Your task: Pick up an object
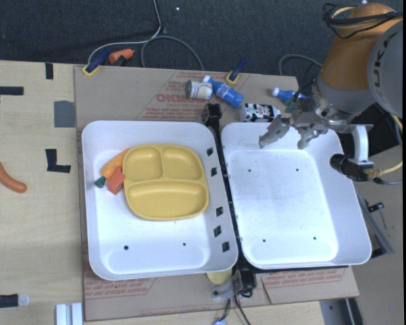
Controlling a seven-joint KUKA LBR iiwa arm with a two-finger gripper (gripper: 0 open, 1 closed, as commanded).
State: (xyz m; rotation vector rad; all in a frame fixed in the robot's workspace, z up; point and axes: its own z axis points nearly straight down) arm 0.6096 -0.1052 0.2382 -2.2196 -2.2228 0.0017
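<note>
Basically pre-grasp; the gripper (289,135) hangs spread wide with nothing in it over the far edge of the right bin (352,249); nearest pickable things, yellow plate (166,181) and orange toy (112,171), sit in the left bin (149,263); next move likely needs a reach across left, then descent.

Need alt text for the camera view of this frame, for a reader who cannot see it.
A grey arm's open two-finger gripper hovers over the back edge of the right shallow white bin, holding nothing. The left shallow white bin holds a yellow three-compartment plastic plate with a small orange toy carrot at its left edge.
</note>
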